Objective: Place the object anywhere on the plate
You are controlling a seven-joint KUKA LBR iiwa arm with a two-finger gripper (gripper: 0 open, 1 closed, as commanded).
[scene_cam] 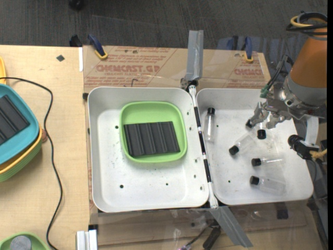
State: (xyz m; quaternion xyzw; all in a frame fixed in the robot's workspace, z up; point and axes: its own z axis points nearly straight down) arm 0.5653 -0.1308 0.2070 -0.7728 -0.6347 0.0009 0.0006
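Observation:
A green square plate point(153, 112) lies in the left white bin point(104, 181) with a black ribbed pad point(152, 138) on it. Several clear vials with black caps lie in the right white bin point(223, 184): one by the left wall point(209, 124), one near the middle point(238, 146), two toward the front point(266, 161) point(266, 183). My gripper point(265, 121) hangs over the right bin's far right part. A black-capped vial point(261, 134) sits right under its tip; whether it is gripped is hidden.
A metal divider bar point(195, 51) stands behind the seam between the bins. Cardboard point(135, 64) lines the bench at the back. Teal and green trays point(15, 124) and a black cable point(52, 139) sit on the wooden table at the left.

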